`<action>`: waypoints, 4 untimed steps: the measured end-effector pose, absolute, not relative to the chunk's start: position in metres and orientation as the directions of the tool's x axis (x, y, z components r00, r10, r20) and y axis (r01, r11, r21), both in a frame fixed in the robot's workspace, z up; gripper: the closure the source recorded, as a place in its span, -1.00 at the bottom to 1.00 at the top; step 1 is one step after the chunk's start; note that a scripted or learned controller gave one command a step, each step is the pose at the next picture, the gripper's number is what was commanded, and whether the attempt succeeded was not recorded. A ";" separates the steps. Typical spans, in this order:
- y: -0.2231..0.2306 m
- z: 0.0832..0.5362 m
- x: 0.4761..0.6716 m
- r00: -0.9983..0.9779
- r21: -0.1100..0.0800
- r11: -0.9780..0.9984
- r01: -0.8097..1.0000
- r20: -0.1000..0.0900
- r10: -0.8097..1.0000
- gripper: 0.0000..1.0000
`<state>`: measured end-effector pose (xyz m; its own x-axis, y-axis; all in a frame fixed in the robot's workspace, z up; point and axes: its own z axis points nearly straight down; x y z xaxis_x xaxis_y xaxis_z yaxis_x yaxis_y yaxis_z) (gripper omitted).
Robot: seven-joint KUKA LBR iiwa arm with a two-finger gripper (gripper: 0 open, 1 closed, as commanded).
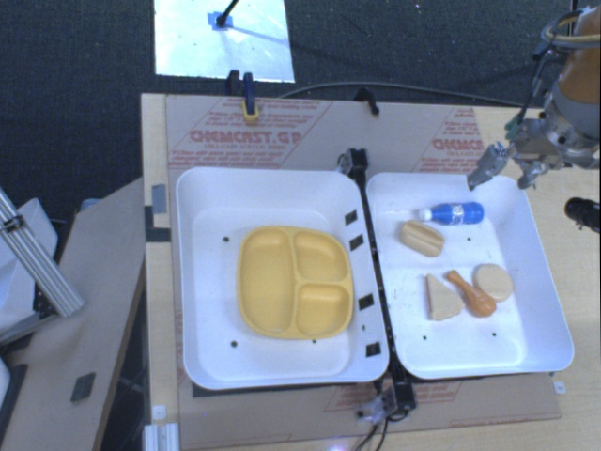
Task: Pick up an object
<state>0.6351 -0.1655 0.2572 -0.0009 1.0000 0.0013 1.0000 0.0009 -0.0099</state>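
The right bin (540, 280) holds a blue and white bottle (454, 213) lying on its side at the back. Beneath it sit a tan hot dog bun (422, 238), a pale wedge of bread or cheese (441, 298), an orange chicken drumstick (471, 294) and a round cream biscuit (493, 281). My gripper (508, 164) hovers over the bin's back right corner, above and to the right of the bottle. Its two grey fingers (486, 166) are spread apart with nothing between them.
The left bin (202, 252) carries a yellow divided plate (295, 281). Black clips line the seam between the bins (362, 242). A blue and yellow clamp (248, 97) stands at the bench's back edge. A metal rail (38, 261) lies off the left.
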 end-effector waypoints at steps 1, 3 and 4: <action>-0.165 0.265 0.637 -0.003 0.002 0.003 1.000 0.000 1.000 -1.00; -0.177 0.155 0.631 -0.001 -0.001 0.001 1.000 0.000 1.000 -1.00; -0.179 0.115 0.635 -0.002 0.003 0.002 1.000 -0.001 1.000 -1.00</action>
